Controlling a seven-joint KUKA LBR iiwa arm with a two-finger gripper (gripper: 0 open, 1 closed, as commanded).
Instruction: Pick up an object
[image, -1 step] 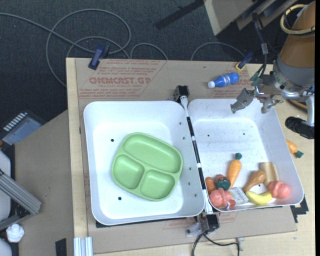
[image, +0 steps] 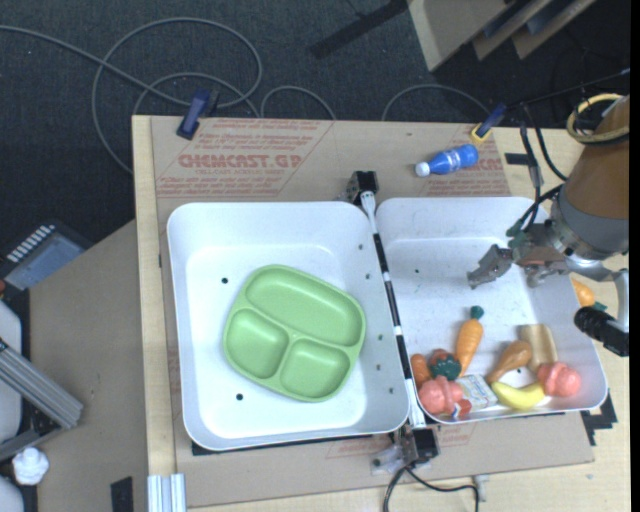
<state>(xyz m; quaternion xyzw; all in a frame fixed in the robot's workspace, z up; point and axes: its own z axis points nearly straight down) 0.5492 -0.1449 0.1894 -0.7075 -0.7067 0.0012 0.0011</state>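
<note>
The toys lie heaped in the near part of the right bin (image: 440, 215): a carrot (image: 469, 340) stands roughly in the middle of the bin floor with its green top pointing toward the far wall, and below it, along the near wall, sit a pink lump (image: 440, 396), a banana (image: 520, 396) and a second pink toy (image: 560, 378) toward the near right corner, with a tan block (image: 538, 343) and an orange piece (image: 512, 358) just behind them. None of them is lifted. The gripper (image: 492, 267) hangs over the far right part of this bin, well apart from the carrot and above bare white floor; nothing sits between its fingers, and whether they are apart or together cannot be told from this angle. The arm (image: 600, 190) enters over the bin's right wall. In the left bin (image: 200, 240) a green tray (image: 292, 332) with three compartments lies tilted across the middle. On the bench (image: 250, 160) behind the bins, near the far right corner, lies a blue bottle (image: 450, 161); a blue clip (image: 194, 112) sits at the far left edge.
</note>
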